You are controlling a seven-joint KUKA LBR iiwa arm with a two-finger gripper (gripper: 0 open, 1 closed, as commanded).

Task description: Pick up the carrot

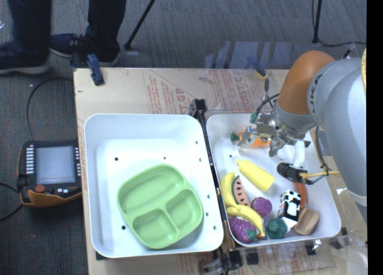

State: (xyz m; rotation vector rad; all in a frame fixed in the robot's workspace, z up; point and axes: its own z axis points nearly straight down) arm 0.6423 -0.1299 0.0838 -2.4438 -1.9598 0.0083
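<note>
The carrot [258, 143], orange with a pale green top, lies in the back part of the right bin [331, 199]. My gripper [262, 141] is low over it, reaching down from the grey arm with the orange band at the right. Its two fingers stand apart, one on each side of the carrot, and the orange body shows between them. The gripper is open and the wrist hides part of the carrot.
The right bin also holds a yellow corn cob [256, 174], bananas [230, 190], a watermelon slice [240, 192], grapes [243, 228], broccoli [276, 227], a sausage [301, 193] and bread [307, 222]. The left bin [102, 142] holds a green divided plate [159, 205].
</note>
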